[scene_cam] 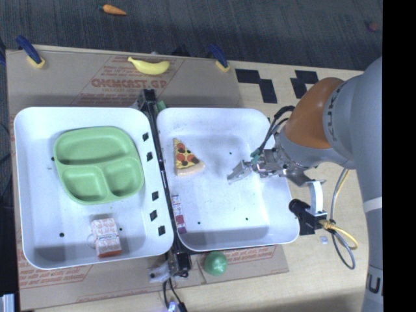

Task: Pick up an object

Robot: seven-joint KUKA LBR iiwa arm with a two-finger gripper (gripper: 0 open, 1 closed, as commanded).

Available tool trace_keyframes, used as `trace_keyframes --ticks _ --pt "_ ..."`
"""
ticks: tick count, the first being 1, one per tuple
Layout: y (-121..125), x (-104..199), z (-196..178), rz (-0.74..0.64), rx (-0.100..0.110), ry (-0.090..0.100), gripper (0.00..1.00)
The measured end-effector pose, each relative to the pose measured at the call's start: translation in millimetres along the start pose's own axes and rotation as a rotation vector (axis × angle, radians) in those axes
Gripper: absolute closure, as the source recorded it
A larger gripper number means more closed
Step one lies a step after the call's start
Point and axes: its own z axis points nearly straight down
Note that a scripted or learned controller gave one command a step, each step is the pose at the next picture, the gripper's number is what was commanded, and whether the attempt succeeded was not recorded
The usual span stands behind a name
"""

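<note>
- Reaching in from the bench's right edge, the arm point(338, 119) bends over the right rim of the right bin point(260, 229), its orange band above the wrist.
- Gripper point(239, 172): low over the right half of the right bin's floor, pointing toward the bin's centre; whether it is released or clenched cannot be told, and nothing shows in its grasp.
- Pizza slice point(185, 157): one, lying flat on the right bin's floor near its left wall and toward the far edge, well apart from the gripper and to the left of it.
- Green tray point(97, 162): one, with three compartments, lying in the far half of the left bin point(26, 174).
- Small packet point(105, 235): one, red and white, near the front edge of the left bin, in front of the tray.
- Banana point(149, 65): one, on the brown board beyond the far edge of the bins.
- Green ball point(216, 262): one, on the bench just outside the front edge of the right bin.
- Blue clamps point(30, 51): two, at the far corners of the board.
- Bins: two, side by side, touching along a black middle seam.
</note>
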Motion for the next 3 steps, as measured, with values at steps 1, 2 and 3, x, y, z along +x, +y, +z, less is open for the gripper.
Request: trace_keyframes --ticks 1,2,3 --pt "97 3 9 0.002 -0.003 0.001 0.0" --pt "9 -1 -10 0.002 -0.001 0.0 0.0" --pt "-64 0 32 0.002 0.0 0.001 0.0"
